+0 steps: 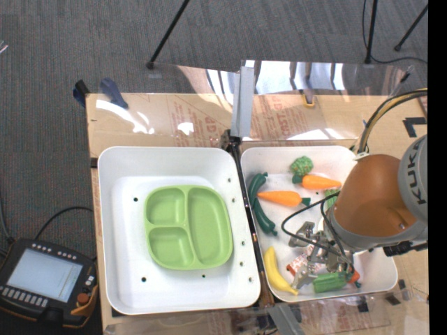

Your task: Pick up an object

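Observation:
The right bin (374, 274) holds several toy foods. An orange carrot (279, 198) and a second carrot (320, 181) lie near a green broccoli piece (302, 165). Two dark green pods (260, 199) rest along the bin's left wall. A yellow banana (277, 271) lies at the front left. My gripper (312, 259) is low over the front of this bin, above a red and white item (299, 264), with a green vegetable (332, 282) just to its right. The arm's orange band (370, 197) hides part of the bin behind it.
The left bin (119, 243) holds a light green divided plate (188, 227). A teach pendant (45, 278) sits on the floor at the lower left. A grey upright post (242, 107) stands behind the wall between the bins.

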Available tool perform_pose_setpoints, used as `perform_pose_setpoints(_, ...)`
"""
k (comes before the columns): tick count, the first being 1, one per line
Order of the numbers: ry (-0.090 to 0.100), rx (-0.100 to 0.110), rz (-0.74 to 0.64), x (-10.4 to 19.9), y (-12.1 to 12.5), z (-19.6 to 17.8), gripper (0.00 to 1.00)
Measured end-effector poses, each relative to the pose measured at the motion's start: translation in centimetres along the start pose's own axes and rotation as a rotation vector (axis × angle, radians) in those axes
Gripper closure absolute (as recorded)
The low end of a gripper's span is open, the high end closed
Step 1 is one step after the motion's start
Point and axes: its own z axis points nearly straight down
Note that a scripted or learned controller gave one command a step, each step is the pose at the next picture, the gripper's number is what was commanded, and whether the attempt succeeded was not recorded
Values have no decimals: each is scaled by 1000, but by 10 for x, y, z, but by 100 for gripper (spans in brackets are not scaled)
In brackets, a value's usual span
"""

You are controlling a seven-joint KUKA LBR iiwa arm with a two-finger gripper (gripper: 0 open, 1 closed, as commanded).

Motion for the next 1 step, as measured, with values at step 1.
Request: perform_pose_setpoints(1,1,-1,-5,0,2,-9,100)
